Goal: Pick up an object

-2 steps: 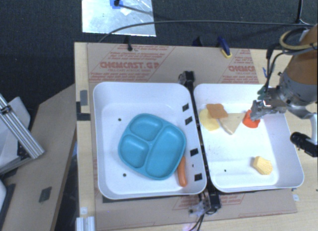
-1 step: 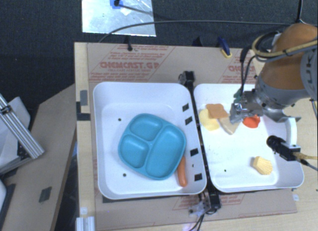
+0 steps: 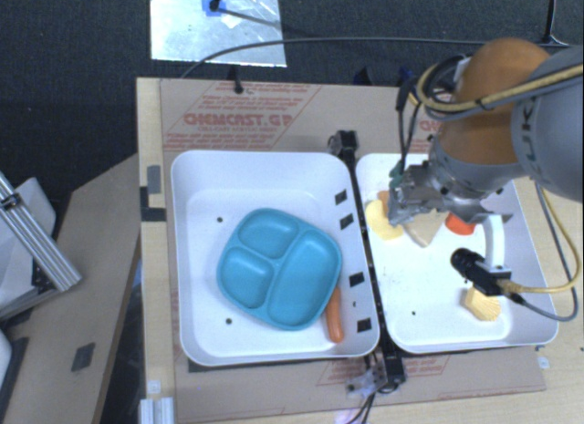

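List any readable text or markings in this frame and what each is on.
"CHEMCAST GP": red print on the brown protective sheet behind the bins.
Smaller red lines above and below it: too blurred to read.
Red print on the sheet's front edge below the bins: too blurred to read.

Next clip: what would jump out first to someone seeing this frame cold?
The bright blue divided plate in the left bin, with an orange carrot-like piece along its right edge. Next, the arm's big orange band looming over the right bin, its hand down among pale food-like pieces near the divider.
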`<state>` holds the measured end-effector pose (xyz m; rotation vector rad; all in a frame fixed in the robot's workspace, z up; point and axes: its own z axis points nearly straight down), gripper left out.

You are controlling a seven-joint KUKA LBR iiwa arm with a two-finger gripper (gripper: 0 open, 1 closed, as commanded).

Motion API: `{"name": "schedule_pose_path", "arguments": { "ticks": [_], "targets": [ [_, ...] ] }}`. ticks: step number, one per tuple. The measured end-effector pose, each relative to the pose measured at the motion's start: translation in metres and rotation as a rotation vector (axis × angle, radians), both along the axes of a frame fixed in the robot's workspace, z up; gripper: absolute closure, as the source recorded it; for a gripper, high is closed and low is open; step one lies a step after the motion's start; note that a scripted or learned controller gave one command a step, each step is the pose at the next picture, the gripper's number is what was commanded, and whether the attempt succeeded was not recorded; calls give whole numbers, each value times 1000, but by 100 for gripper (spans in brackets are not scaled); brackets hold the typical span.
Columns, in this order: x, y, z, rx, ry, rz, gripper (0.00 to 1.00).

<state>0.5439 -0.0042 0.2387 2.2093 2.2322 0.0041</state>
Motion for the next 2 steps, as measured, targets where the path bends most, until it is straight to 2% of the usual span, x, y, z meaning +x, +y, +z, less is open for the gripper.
{"name": "schedule_pose_path", "arguments": {
  "ticks": [1, 2],
  "targets": [
    [-13, 57, 4, 1, 2, 1, 100],
    [-18, 109, -16, 0, 3, -1, 100]
  ]
}}
